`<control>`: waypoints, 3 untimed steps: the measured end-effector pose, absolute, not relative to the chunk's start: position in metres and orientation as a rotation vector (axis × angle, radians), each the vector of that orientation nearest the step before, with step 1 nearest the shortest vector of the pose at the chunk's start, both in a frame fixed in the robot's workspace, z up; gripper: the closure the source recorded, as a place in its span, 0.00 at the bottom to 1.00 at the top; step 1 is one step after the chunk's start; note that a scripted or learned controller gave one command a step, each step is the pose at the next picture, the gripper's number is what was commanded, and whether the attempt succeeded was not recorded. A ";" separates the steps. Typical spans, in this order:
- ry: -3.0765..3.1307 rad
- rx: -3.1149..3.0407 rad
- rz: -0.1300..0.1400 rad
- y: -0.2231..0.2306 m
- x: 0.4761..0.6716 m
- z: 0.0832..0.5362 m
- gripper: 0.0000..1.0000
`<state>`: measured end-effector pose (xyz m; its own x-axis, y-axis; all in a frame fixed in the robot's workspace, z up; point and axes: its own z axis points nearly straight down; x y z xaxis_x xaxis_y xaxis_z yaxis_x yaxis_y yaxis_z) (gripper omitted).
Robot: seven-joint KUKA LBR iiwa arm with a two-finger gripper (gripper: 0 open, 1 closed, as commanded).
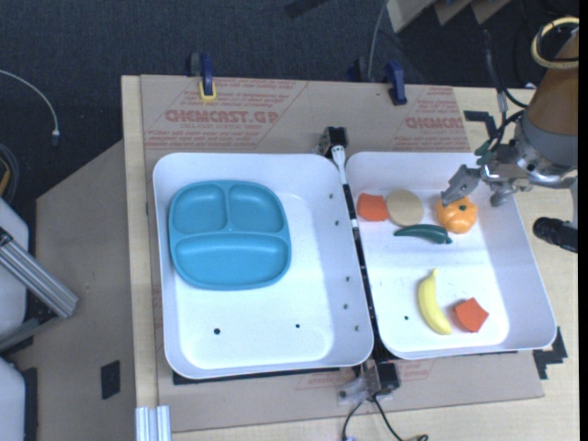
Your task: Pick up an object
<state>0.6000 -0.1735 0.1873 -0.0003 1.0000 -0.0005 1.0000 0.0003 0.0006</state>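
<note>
My gripper (480, 191) hangs over the far right part of the right bin (514, 274) and stands open, with nothing between its fingers. Its left finger (457, 187) is just above an orange fruit (458, 217) that rests on the bin floor. Left of the fruit lie a beige round piece (404, 208) and an orange-red piece (372, 208). A dark green pod (424, 234) lies just in front of them. A yellow banana (432, 303) and an orange-red block (471, 315) sit near the bin's front.
A blue divided plate (230, 234) lies in the left bin (266, 338). The grey arm with its orange band (556, 108) enters from the right. Blue clamps (205, 72) hold the board's far edge.
</note>
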 end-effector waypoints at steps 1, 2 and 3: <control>2.226 2.224 -0.004 -0.167 0.598 0.143 0.00; 2.213 2.215 0.001 -0.170 0.601 0.098 0.00; 2.209 2.209 0.006 -0.170 0.603 0.111 1.00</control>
